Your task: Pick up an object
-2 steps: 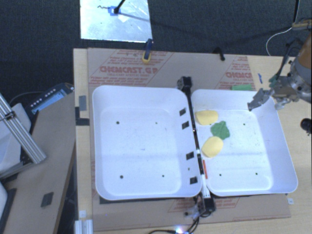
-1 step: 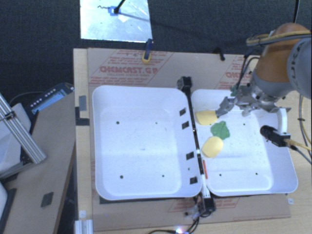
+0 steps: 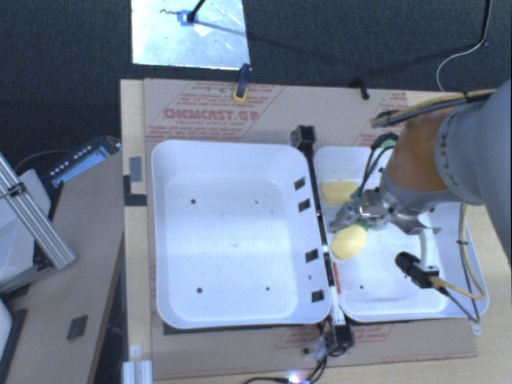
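You saw the claw [image 3: 358, 217] low in the right bin [image 3: 448, 306], just at twelve o'clock of a yellow object [image 3: 348, 242], possibly touching, its grip unreadable, nothing lifted yet.

The cardboard sheet [image 3: 216, 106] reads roughly "CHEMCAST GP".

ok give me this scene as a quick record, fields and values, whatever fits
arm: reaches in from the right, over the right bin
gripper: low in the right bin, near its left wall
yellow object at gripper: rounded, just below the gripper, grasp unclear
second yellow object: flatter, above the gripper in the same bin
left bin: white, shallow
black divider: runs between the bins
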Robot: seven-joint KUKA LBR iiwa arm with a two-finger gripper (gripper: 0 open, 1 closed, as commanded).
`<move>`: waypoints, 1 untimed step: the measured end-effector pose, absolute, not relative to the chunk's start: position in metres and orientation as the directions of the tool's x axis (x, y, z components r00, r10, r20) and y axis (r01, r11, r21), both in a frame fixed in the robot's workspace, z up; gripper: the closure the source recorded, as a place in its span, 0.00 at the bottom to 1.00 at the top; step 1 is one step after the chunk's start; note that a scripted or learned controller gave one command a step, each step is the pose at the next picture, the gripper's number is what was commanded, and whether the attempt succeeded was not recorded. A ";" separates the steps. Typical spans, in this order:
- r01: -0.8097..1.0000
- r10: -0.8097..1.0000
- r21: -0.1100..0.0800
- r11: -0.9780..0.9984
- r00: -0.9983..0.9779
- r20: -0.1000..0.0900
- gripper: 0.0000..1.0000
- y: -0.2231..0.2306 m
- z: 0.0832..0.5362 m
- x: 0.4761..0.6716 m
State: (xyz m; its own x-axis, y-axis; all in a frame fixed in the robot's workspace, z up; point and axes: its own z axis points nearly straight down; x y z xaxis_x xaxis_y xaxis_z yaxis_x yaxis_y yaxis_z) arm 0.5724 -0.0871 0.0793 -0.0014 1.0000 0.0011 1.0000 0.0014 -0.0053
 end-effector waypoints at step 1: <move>1.000 1.000 0.004 0.002 -0.002 -0.001 1.00 -0.088 0.095 0.576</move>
State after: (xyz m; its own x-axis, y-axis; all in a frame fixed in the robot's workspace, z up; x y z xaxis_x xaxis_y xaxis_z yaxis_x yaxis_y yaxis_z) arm 0.5760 -0.0885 0.0955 -0.0025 1.0000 -0.0006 1.0000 0.0025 0.0043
